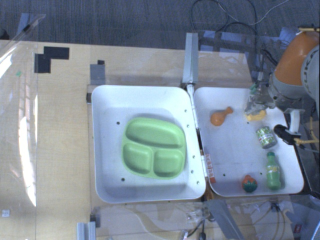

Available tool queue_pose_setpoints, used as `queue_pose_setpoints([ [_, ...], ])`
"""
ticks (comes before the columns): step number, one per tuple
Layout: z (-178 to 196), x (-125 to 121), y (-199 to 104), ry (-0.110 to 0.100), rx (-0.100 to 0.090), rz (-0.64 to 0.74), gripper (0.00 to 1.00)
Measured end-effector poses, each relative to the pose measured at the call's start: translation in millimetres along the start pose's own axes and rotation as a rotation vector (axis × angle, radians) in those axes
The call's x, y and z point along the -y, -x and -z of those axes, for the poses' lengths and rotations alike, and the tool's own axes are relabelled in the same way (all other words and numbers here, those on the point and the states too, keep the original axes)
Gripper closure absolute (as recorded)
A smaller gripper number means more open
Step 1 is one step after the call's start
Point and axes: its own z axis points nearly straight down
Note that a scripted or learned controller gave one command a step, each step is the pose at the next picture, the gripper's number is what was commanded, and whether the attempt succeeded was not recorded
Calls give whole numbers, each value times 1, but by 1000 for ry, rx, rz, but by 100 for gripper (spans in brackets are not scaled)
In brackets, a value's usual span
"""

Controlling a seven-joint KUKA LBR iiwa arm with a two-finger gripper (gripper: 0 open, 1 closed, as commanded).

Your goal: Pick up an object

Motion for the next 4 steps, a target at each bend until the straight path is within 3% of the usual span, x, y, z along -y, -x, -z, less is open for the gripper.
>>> queue_pose_setpoints([
  [1,0,0,0,0,0,0,0],
  [2,-24,45,18,-28,-8,40,0],
  [3,-26,-27,11,-39,-16,109,0],
  [4,-22,51,23,-26,-12,344,0],
])
